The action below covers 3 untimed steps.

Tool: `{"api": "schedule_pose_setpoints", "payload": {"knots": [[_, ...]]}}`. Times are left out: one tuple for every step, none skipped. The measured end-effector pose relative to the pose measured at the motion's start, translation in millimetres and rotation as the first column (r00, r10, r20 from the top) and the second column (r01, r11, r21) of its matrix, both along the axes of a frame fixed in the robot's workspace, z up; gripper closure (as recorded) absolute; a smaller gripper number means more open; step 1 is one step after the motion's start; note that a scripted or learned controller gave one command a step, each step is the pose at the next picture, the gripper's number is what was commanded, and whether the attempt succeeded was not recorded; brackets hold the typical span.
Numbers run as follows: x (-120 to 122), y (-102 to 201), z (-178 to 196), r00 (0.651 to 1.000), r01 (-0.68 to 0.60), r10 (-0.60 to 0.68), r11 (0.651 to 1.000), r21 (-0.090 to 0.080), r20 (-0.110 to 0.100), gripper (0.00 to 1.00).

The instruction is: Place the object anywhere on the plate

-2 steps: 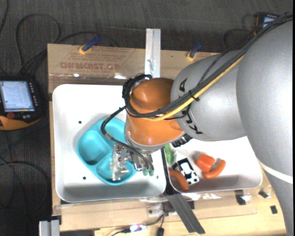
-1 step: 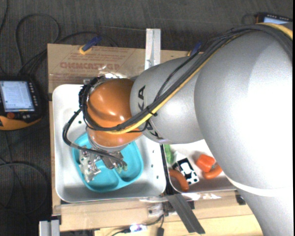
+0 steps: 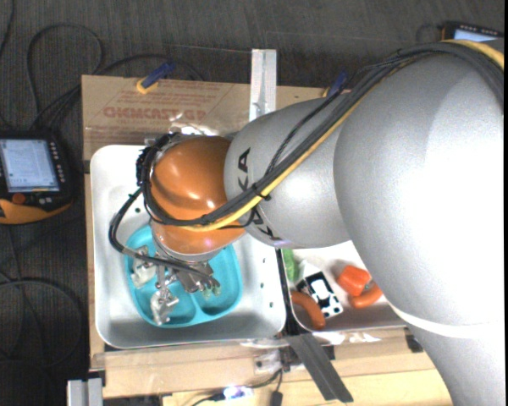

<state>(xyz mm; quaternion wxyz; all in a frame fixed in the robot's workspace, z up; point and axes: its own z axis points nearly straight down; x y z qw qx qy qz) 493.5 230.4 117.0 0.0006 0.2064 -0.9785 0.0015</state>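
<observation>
A turquoise divided plate [image 3: 224,290] lies in the left white bin [image 3: 110,311], near its front. My gripper [image 3: 171,299] hangs straight over the plate's left half, below the orange wrist band [image 3: 186,184]. The metal fingers [image 3: 161,307] reach down to the plate's surface, and their spacing is hard to read from above. I cannot make out any object between them. The wrist hides much of the plate's back part.
The right bin [image 3: 356,326] holds an orange piece [image 3: 356,282], a green item [image 3: 289,271], a black and white block [image 3: 322,293] and a red-orange item [image 3: 309,309]. The grey arm [image 3: 389,167] covers most of the right bin. A teach pendant [image 3: 25,172] lies on the floor at left.
</observation>
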Motion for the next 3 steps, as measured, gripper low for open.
{"api": "schedule_pose_setpoints", "payload": {"knots": [[0.4, 1.5, 9.1, 1.000, 0.001, -0.001, 1.000, 0.005, 0.003, 1.00], [0.7, 1.5, 10.1, 1.000, 0.001, -0.001, 1.000, 0.005, 0.004, 0.00], [3.9, 6.4, -23.7, 0.866, 0.500, -0.501, 0.866, 0.025, 0.014, 0.00]]}}
